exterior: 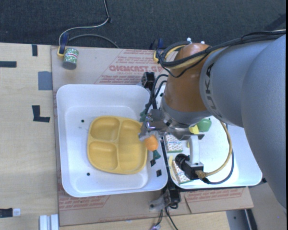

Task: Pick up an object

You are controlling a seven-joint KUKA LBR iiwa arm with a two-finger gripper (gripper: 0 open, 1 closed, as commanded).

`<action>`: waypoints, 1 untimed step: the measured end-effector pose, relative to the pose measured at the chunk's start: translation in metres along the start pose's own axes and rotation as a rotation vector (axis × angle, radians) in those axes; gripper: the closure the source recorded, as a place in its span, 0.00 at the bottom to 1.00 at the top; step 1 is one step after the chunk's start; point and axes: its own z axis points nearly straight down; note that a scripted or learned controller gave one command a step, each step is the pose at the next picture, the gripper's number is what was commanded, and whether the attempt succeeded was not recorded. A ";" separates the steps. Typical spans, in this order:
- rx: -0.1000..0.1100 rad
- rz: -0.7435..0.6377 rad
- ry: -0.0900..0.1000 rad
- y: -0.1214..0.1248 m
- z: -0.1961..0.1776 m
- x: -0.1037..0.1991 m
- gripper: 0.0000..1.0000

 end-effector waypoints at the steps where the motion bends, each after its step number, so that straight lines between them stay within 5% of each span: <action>1: 0.000 0.000 0.000 -0.017 -0.018 0.043 1.00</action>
